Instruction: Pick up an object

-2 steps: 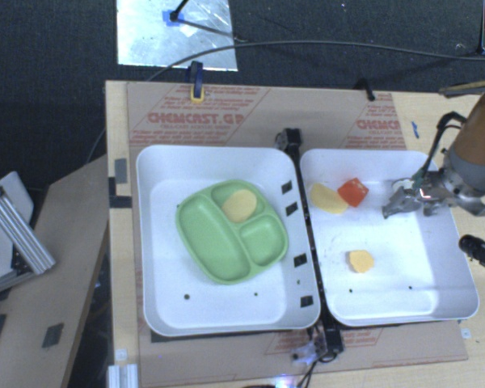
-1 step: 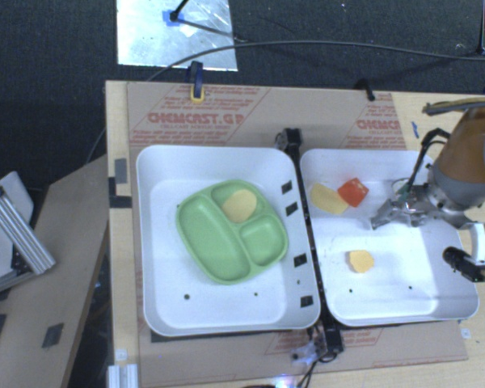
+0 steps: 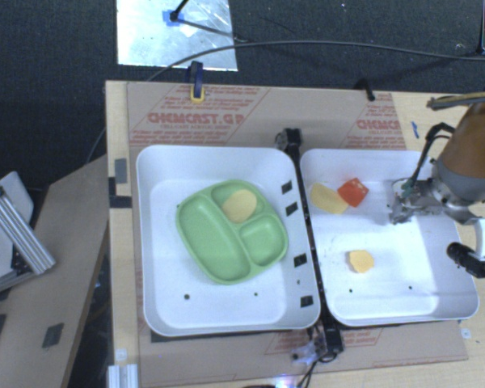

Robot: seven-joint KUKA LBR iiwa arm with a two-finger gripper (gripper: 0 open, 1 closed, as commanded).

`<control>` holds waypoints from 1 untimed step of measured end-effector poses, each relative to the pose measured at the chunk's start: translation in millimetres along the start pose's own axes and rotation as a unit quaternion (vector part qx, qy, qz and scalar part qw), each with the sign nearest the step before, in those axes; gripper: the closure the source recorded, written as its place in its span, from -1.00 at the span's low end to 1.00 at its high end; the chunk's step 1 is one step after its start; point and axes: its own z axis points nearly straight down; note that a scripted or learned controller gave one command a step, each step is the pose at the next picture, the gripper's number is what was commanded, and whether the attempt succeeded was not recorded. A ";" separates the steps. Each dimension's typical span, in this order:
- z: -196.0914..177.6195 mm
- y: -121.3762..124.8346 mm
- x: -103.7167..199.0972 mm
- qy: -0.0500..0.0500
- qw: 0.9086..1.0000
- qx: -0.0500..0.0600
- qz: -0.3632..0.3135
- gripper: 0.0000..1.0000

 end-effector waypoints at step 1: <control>-46.8 9.3 -1.6 0.000 1.000 -0.001 -0.002 1.00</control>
